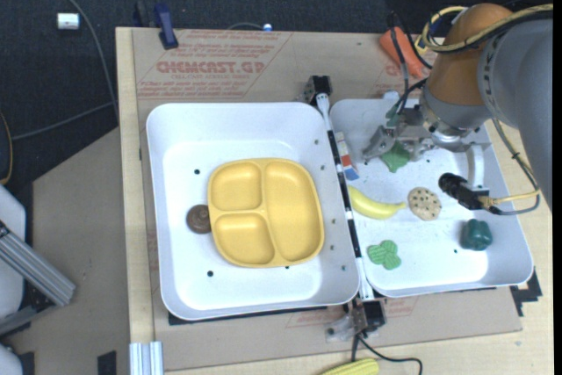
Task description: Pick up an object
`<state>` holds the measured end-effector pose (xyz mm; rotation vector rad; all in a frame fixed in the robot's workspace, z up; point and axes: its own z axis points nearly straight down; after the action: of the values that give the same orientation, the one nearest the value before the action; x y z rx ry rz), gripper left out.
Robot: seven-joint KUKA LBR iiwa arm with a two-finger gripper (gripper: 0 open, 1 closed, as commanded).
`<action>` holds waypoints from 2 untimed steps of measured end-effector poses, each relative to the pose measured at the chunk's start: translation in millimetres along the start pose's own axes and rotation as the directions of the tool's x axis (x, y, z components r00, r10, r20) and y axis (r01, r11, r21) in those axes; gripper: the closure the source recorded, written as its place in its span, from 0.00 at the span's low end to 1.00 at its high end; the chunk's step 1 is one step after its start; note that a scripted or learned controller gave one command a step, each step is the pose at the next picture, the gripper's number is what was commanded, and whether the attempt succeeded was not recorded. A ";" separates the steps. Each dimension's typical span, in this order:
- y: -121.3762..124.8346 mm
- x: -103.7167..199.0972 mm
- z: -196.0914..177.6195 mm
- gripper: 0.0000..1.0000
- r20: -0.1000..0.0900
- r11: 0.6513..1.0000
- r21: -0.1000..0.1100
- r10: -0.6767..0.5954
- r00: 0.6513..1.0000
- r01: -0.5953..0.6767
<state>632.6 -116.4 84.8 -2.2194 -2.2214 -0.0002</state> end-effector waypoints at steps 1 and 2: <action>26.9 -50.1 -28.3 0.00 0.003 1.000 -0.004 0.001 1.000 -0.001; 8.9 6.1 -0.1 0.00 0.000 1.000 -0.001 0.000 1.000 0.000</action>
<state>641.5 -110.3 84.9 -2.2198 -2.2217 -0.0006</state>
